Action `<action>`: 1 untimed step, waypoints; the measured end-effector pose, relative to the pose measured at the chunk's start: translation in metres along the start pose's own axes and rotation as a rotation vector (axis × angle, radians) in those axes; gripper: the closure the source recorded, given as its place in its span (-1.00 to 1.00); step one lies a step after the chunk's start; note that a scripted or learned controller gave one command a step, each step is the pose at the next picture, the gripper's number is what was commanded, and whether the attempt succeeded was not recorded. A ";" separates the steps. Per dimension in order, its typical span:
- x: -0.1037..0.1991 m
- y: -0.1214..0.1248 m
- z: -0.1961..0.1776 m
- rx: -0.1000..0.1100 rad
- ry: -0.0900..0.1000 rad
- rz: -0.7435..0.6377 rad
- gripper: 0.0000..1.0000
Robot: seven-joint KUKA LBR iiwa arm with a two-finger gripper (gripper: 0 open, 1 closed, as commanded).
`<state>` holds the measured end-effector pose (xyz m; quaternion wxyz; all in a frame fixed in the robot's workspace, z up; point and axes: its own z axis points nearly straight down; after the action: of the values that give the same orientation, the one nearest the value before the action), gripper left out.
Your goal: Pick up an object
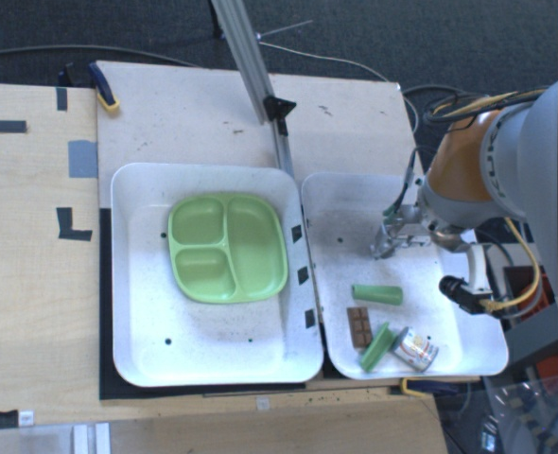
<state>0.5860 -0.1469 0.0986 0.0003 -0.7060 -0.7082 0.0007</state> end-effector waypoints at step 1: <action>0.002 0.004 -0.063 -0.006 -0.001 0.001 1.00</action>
<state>0.5906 -0.1447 0.1615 -0.0022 -0.7064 -0.7078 -0.0014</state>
